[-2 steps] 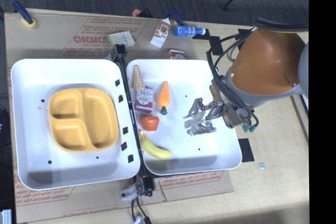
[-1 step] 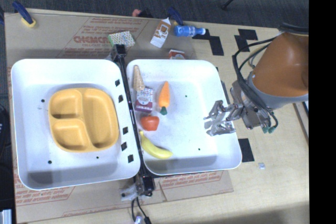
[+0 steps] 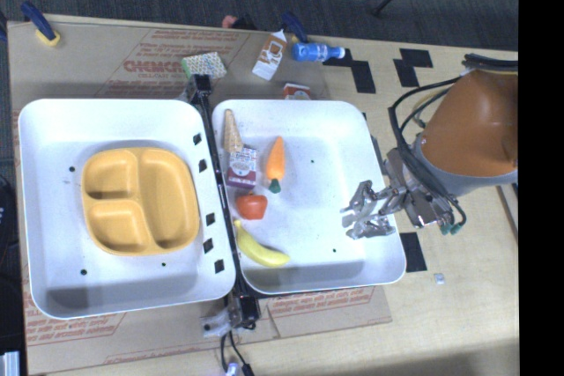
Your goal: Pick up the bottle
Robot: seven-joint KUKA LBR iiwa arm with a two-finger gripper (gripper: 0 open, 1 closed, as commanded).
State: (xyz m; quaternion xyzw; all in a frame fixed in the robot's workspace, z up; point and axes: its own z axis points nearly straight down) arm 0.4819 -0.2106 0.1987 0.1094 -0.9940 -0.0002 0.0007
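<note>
Camera view, gripper [image 3: 362,213] over right bin [image 3: 381,255], jaws seemingly open, bottle [image 3: 310,53] on bench.

A robot lab: 2 white bins [image 3: 53,277] on a cardboard-covered bench [image 3: 132,57].

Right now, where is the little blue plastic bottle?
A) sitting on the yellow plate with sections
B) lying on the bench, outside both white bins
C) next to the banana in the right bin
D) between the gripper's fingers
B: the small blue plastic bottle lies on the bench above the right white bin, far from the gripper.
</note>
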